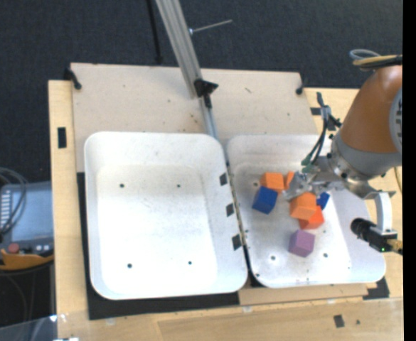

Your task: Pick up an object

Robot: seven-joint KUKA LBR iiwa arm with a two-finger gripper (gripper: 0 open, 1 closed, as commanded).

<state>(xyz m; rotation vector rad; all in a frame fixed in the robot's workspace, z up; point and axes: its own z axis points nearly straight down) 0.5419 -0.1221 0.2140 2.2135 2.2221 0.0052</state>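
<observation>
Here the gripper [301,188], its opening impossible to judge, hovers in the right white bin [279,272] just above the orange foam-like cube [306,210], which looks light, stiff, and best pinched across two opposite flat faces.

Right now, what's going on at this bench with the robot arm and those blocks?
A grey and orange robot arm reaches in from the right over the right bin, its end effector down among a cluster of blocks. An orange block, a blue block, a larger orange block and a purple block lie there. Whether it has gripped anything cannot be told. The left bin sits alongside.
</observation>
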